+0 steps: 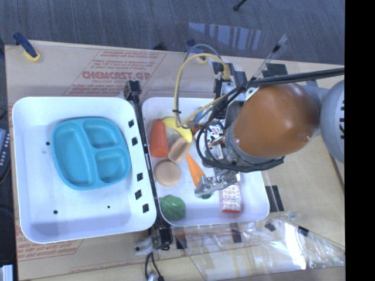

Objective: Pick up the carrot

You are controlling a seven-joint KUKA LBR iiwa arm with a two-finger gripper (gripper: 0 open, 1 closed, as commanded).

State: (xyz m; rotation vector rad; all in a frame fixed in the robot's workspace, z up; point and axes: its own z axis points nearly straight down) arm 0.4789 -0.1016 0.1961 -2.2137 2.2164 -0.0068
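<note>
The carrot (pixel 194 168) is a small orange cone lying in the right bin (pixel 258 206), its tip pointing to the upper left. My gripper (pixel 213 185) hangs under the orange wrist band (pixel 273 120), low over the bin floor. It sits just right of the carrot's lower end, close to it or touching it. The carrot rests on the bin floor, and the arm hides the bin's right part.
Around the carrot lie a red-orange cylinder (pixel 158 138), a yellow banana (pixel 177 127), two beige bread pieces (pixel 167 172), a green vegetable (pixel 171 207) and a red-and-white packet (pixel 231 199). The left bin (pixel 29 215) holds a blue divided plate (pixel 91 152). Cables (pixel 181 81) loop above the wrist.
</note>
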